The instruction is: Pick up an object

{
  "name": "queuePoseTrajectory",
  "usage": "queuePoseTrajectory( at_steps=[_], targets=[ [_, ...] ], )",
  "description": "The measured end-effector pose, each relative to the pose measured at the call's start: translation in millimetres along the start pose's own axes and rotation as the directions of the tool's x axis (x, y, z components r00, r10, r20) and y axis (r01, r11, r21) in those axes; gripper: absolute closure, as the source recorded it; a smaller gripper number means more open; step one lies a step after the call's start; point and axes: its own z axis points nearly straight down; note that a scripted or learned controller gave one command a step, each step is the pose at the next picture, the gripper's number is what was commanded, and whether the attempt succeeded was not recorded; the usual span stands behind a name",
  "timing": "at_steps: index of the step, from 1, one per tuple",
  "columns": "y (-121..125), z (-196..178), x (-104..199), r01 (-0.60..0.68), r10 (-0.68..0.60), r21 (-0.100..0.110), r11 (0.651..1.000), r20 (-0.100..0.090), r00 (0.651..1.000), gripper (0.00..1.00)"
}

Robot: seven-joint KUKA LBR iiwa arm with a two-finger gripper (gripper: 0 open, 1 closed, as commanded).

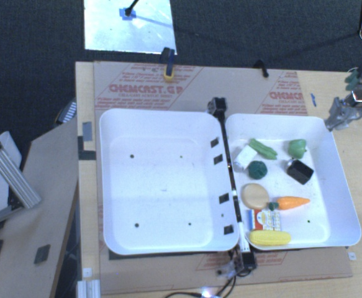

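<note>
**Gripper waits at the right bin's far corner, objects untouched**

The gripper (341,118) sits at the right edge of the camera view, just beyond the far right corner of the right bin (339,185), above the worktop (50,166) rather than over the objects. It is small and partly cut off there, so whether the fingers stand wide or narrow cannot be told; nothing shows between them.

All the objects lie in the right bin. A green pepper (297,146) rests near the far right, with a black block (300,171) just in front of it. A long green vegetable (263,148) lies at a slant toward the far left, touching a white block (245,156), and a dark green ball (257,169) sits just beside that. Nearer the camera a tan round piece (254,195) lies next to an orange carrot (291,202). Below them a small printed packet (266,219) sits, and a yellow corn cob (269,238) rests against the near wall.

The left bin (115,120) adjoins it along a black divider (227,166).
</note>
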Motion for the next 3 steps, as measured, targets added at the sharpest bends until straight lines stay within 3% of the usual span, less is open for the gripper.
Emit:
queuePoseTrajectory(
  at_steps=[1,2,3],
  targets=[
    [26.3,88.2,61.0,0.004,-0.004,-0.004,1.0,0.001,1.0,1.0],
    [73.8,-73.6,93.5,0.003,-0.003,-0.029,1.0,0.003,1.0,1.0],
    [103.6,28.9,160.2,0.005,-0.005,-0.002,1.0,0.001,1.0,1.0]
  ],
)
